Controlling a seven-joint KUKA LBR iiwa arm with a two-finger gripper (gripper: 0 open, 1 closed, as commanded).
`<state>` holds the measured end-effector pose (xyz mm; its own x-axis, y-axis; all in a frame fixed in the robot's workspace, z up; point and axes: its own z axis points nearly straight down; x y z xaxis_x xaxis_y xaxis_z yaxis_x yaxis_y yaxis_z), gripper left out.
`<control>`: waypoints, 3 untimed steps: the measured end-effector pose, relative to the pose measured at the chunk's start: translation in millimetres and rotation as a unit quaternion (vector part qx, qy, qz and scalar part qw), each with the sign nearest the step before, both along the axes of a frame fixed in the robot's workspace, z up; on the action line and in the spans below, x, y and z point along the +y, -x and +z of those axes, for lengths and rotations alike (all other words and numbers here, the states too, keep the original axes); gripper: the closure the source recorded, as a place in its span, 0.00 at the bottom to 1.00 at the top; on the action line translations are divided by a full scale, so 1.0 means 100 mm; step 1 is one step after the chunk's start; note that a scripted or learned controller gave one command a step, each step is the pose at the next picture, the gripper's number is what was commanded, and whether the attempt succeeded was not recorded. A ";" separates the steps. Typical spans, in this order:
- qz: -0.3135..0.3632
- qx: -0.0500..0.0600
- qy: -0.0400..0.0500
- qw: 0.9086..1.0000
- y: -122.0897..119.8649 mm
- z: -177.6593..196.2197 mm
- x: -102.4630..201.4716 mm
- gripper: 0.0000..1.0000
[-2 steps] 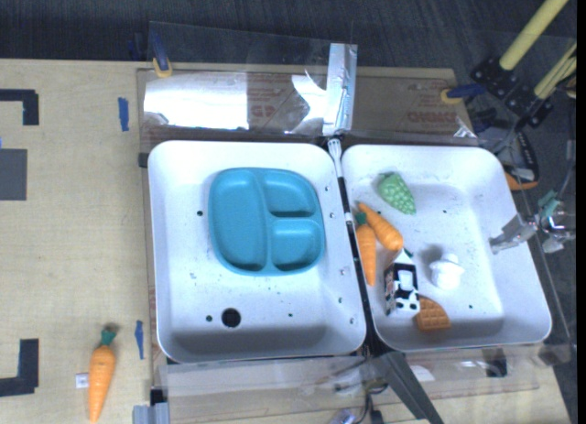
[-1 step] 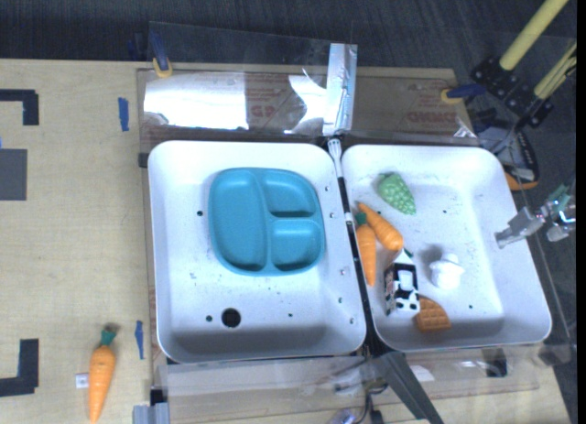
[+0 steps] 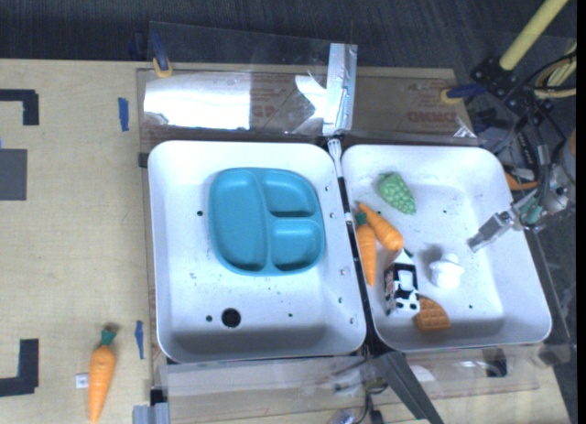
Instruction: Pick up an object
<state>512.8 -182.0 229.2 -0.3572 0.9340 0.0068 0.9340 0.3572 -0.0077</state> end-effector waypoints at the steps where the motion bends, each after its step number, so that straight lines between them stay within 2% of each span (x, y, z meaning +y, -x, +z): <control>1: 0.041 -0.005 0.002 0.999 -0.02 0.67 0.10 0.00; 2: 0.056 0.003 -0.001 0.998 -0.15 -0.67 0.81 0.00; 3: 0.055 -0.001 0.001 0.998 -0.16 -0.63 0.78 0.00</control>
<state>529.2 -103.7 165.7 -0.4576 0.8892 0.0046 0.8891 0.4576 -0.0058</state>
